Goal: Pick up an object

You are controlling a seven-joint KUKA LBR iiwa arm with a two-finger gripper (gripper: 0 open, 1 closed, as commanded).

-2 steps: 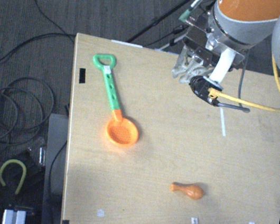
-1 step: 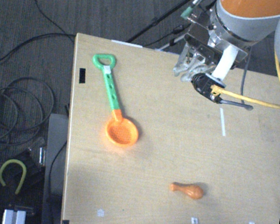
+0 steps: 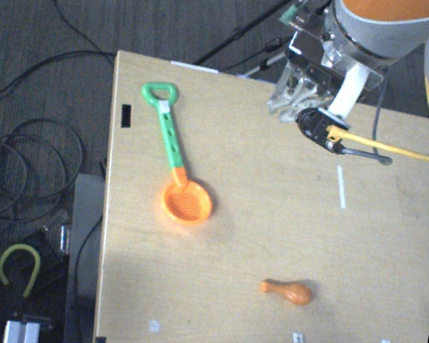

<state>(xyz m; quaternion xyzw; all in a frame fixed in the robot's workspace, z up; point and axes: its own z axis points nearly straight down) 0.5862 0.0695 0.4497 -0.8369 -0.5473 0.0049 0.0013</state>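
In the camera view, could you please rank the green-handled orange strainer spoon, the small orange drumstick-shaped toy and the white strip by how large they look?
1. Green-handled orange strainer spoon, clearly the largest.
2. Small orange drumstick-shaped toy.
3. White strip, about as long as the toy but far thinner, so the smallest in area.

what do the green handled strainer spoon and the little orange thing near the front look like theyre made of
Strainer spoon: likely moulded plastic, judging by its flat, saturated green and orange colours, perforated bowl and hanging loop. Small orange object: smooth with a soft sheen; plastic or rubber, too small to tell. Both lie on a matt, pale wood-look surface.
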